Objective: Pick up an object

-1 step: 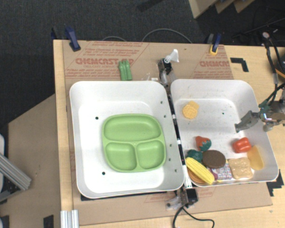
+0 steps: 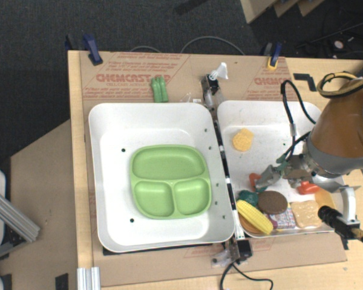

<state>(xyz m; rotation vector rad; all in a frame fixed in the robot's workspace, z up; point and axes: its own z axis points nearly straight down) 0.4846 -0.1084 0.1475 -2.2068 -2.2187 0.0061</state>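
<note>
The right bin (image 2: 272, 116) holds several toy foods. A round yellow-orange cookie (image 2: 242, 139) lies alone near its far left. At the near end a corn cob (image 2: 255, 216), a brown round patty (image 2: 272, 202), a slice of toast (image 2: 306, 214), a teal piece (image 2: 248, 196), a pinkish packet (image 2: 284, 221) and two small red pieces (image 2: 253, 177) (image 2: 307, 188) lie crowded together. My gripper (image 2: 271, 175) reaches in from the right and hangs low just above the patty, beside the small red piece. I see nothing held in it.
In the left bin (image 2: 109, 162) lies a green divided plate (image 2: 169, 181). A green marker (image 2: 160, 89) lies on the cardboard behind the bins. A black cable (image 2: 288, 110) loops over the right bin's far side. The arm's body (image 2: 345, 132) covers that bin's right edge.
</note>
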